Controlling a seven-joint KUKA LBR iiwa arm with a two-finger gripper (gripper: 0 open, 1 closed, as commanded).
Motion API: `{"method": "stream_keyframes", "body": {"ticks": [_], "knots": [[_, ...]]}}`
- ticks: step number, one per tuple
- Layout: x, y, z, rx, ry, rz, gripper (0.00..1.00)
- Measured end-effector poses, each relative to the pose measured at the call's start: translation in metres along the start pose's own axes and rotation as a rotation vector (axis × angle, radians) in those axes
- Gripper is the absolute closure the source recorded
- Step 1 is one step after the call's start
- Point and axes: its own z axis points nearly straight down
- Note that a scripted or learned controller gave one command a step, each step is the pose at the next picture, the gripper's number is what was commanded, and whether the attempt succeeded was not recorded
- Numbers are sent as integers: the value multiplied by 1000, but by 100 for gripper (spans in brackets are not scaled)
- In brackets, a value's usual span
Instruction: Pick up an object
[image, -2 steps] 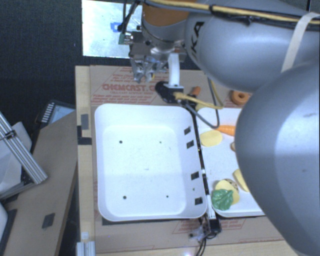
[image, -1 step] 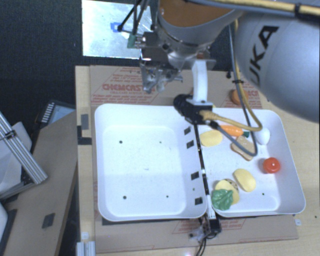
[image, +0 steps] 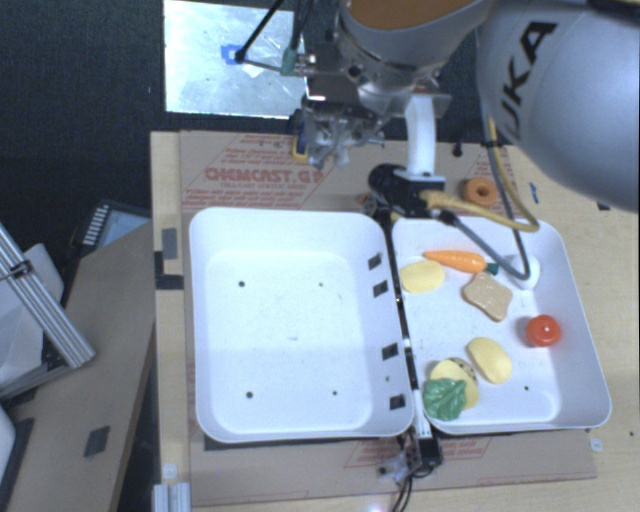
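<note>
Several small toy foods sit in the right bin (image: 575, 300), best pick prob. the carrot (image: 453, 261) near its far rim w/ a pale lump beside it—looks light, stiff, slick plastic, so pinch mid-body across the width; gripper (image: 330, 130) hangs beyond that rim, can't tell its spread.

Bright and even from overhead. Slightly overexposed on the 2 bins (image: 290, 225), their white floors nearly blown out, with soft grey shading along the inner walls. Strong glare on a shiny patch (image: 215, 60) at top left. Softly blurred on the arm (image: 560, 90) close to the lens. Dark, grainy floor (image: 70, 100) at left. Mild overall softness.
</note>
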Motion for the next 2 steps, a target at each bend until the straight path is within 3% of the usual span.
{"method": "stream_keyframes", "body": {"ticks": [1, 2], "knots": [[25, -78, -71, -4, 7, -12, 100], [-19, -71, -36, 4, -1, 0, 100]]}}
